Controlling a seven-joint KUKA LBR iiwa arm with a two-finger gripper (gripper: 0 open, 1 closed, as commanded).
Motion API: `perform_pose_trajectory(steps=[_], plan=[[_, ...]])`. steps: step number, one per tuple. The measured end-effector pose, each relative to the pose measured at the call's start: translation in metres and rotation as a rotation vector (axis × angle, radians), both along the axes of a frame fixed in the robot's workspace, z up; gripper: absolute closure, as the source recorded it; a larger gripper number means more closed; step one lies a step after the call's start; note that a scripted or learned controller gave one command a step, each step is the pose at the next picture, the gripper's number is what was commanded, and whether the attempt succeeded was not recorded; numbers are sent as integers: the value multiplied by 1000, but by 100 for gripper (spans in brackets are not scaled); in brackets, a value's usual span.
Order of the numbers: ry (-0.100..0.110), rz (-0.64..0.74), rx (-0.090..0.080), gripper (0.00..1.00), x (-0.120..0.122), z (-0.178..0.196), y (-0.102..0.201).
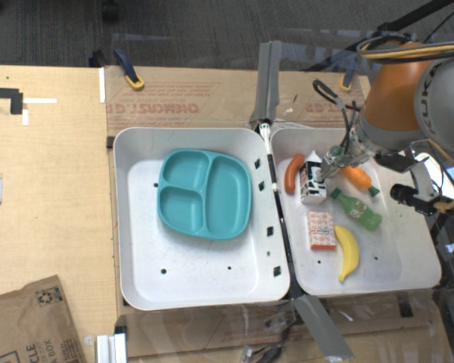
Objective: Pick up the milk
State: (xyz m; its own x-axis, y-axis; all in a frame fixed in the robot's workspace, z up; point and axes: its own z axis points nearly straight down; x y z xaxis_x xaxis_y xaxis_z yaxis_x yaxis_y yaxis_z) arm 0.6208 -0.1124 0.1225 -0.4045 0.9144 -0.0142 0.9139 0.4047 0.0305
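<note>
The milk carton (312, 180) is lying in the right bin (408, 274), near that bin's upper left corner, with the hot dog (292, 173) just beside it on the left and a pink snack box (321, 230) below it. The arm (408, 100) is reaching in from the right, and its gripper (334, 159) is hanging low over the bin, just to the upper right of the carton. The tips are sitting at the carton's top right edge, apparently touching it or nearly so, but the carton is not lying between them. How far apart the tips are standing cannot be told here. A carrot (357, 177) is lying just right of the gripper, a green bottle (357, 209) below that, and a banana (348, 252) further down. The left bin (136, 278) is holding a teal divided plate (205, 193).
</note>
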Motion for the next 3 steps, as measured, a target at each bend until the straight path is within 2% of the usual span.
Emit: perform_pose_trajectory(steps=[1, 2, 3], plan=[[2, -1, -1, 0, -1, -1, -1], [14, 69, -4, 0, 3, -14, 5], [34, 73, 1, 0, 10, -14, 1]])
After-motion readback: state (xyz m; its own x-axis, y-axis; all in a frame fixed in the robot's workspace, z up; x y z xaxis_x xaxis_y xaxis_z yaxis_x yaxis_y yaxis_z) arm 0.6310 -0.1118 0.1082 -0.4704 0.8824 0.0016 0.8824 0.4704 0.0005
